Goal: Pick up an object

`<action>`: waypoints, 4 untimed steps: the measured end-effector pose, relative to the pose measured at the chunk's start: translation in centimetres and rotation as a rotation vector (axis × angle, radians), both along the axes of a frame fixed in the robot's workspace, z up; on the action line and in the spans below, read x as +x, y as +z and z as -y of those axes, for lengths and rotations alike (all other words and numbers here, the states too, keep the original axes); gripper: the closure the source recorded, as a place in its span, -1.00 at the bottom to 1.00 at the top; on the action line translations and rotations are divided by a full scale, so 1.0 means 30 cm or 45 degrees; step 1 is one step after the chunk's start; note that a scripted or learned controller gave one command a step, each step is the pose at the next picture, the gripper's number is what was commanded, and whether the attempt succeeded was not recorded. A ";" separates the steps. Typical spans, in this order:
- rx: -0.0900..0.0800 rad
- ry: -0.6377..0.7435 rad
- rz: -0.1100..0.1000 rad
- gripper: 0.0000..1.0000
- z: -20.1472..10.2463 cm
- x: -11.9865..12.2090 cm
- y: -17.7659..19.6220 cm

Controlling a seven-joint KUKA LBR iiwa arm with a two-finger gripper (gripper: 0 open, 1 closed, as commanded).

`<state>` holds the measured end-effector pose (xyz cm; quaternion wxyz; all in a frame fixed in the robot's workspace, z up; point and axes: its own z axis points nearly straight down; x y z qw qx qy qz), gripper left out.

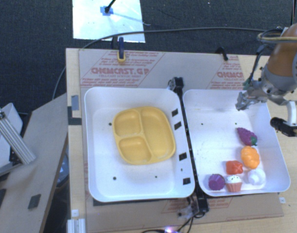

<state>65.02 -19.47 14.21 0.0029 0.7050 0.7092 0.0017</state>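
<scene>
Gripper (pixel 242 102) sits over the far right part of the right bin (pixel 206 111); finger state cannot be told, and nothing is seen in its grasp. Toy foods lie well apart from it at the near right corner: purple grapes (pixel 246 136), orange fruit (pixel 250 157), red piece (pixel 234 167), cupcake (pixel 234 183), purple ball (pixel 216 181), white item (pixel 255 177). Left bin (pixel 97 130) holds a yellow divided tray (pixel 144 134).

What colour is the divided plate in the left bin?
Pale yellow; the divided plate shows plainly in the camera view.
</scene>
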 end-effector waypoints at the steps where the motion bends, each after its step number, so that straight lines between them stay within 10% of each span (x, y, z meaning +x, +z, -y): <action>1: -0.002 -0.005 0.002 1.00 0.023 -0.009 0.206; 2: 0.000 -0.002 -0.002 1.00 0.024 -0.005 0.285; 4: 0.004 0.006 -0.004 1.00 -0.342 -0.004 0.301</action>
